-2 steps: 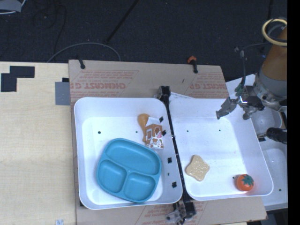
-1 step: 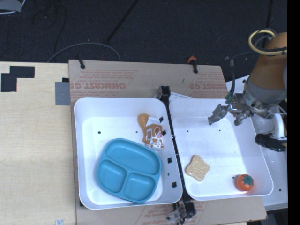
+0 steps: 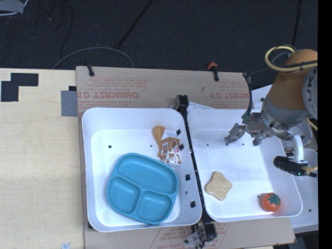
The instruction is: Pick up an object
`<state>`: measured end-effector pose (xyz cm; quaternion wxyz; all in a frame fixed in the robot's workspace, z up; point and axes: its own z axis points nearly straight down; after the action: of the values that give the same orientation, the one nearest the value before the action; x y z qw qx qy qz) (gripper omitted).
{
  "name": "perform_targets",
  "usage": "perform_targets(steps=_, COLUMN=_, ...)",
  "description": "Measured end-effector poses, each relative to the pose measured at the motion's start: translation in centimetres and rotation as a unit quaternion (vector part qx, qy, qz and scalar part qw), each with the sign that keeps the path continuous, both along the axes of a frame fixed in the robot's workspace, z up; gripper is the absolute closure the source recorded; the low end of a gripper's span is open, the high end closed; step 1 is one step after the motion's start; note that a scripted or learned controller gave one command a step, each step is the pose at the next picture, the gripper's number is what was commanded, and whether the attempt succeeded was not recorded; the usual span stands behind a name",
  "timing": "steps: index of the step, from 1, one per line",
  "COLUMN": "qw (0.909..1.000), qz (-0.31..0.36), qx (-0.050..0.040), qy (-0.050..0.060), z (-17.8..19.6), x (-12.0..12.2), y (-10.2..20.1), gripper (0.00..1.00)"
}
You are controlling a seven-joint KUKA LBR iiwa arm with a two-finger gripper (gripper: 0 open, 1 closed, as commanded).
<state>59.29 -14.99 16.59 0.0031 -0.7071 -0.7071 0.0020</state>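
Gripper over right bin, fingers spread wide, nothing between. Nearest target, tan biscuit-shaped toy, lies toward 7 o'clock; orange tomato toy farther, 5 o'clock.

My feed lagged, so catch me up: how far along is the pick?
Nothing looks picked yet. The tan cookie-shaped piece and the orange tomato-like toy lie on the right bin's floor. The pincer hovers over that bin's upper part, above both, holding nothing visible. Left: descend on one, grip, lift.
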Motion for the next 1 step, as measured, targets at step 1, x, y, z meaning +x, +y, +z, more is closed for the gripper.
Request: perform_targets(steps=1, qw=1.0000, qz=0.000, qx=-0.0001, qy=-0.001, z=-4.29, x=-0.13, y=0.26, gripper=0.00)
